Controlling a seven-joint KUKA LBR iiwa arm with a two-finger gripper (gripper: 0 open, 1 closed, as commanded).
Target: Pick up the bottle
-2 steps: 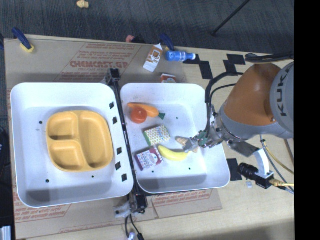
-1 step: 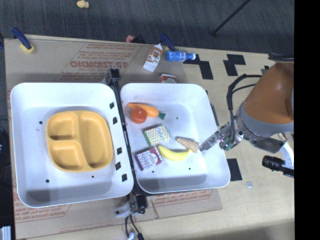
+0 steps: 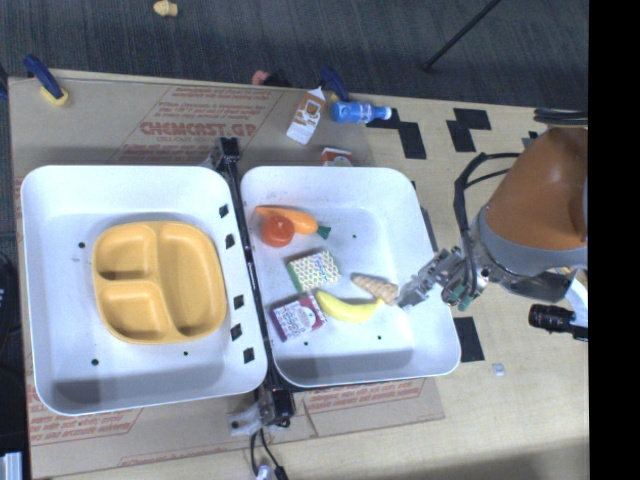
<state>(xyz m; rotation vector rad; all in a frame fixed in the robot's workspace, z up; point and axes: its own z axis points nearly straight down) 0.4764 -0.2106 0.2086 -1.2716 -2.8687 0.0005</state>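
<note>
The bottle (image 3: 360, 113), blue with a pale cap end, lay on its side on the bench (image 3: 520, 408), outside both bins and just beyond the far edge of the right bin (image 3: 432, 268). Its long axis ran roughly parallel to that far edge, with the cap end toward the bench's right side. A small carton (image 3: 306, 116) lay just beside it on the left.

The gripper (image 3: 412, 293) was low over the right bin, near its right wall, reaching in from the right. Whether the jaws stood apart or together could not be told. Its tip was just beside a tan cone-shaped item (image 3: 374, 286), with a banana (image 3: 347, 308) next to that.

Also in the right bin were an orange carrot-like toy (image 3: 285, 224) and two small printed packets (image 3: 314, 268) (image 3: 297, 317). The left bin (image 3: 60, 268) carried a yellow divided tray (image 3: 160, 278).
</note>
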